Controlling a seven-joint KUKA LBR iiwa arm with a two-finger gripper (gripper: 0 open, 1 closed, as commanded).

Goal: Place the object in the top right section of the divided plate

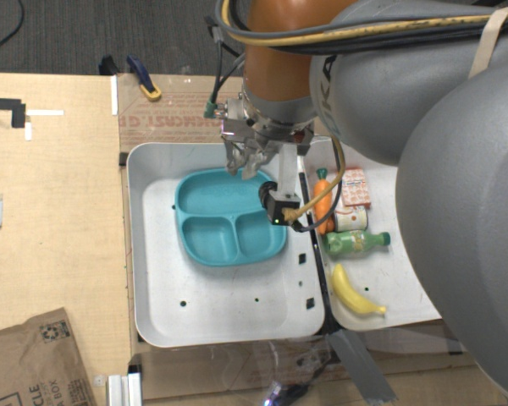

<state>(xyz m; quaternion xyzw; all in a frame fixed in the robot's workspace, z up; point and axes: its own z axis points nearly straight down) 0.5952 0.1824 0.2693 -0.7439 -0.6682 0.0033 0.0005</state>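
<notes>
The grey arm (389, 83) hangs over the left bin (152, 286), which holds a teal divided plate (229, 218). The right bin (402, 299) holds a banana (356, 293), green bottle (356, 242), carrot (322, 200) and small carton (355, 188). The gripper (247, 166) hovers at the plate's upper edge; its opening and any grasp cannot be told.

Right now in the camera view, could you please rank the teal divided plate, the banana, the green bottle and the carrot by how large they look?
1. Teal divided plate, clearly largest.
2. Green bottle and banana: they look about alike, so I won't rank them.
3. Carrot: partly hidden behind the gripper, so its place is unsure.
</notes>
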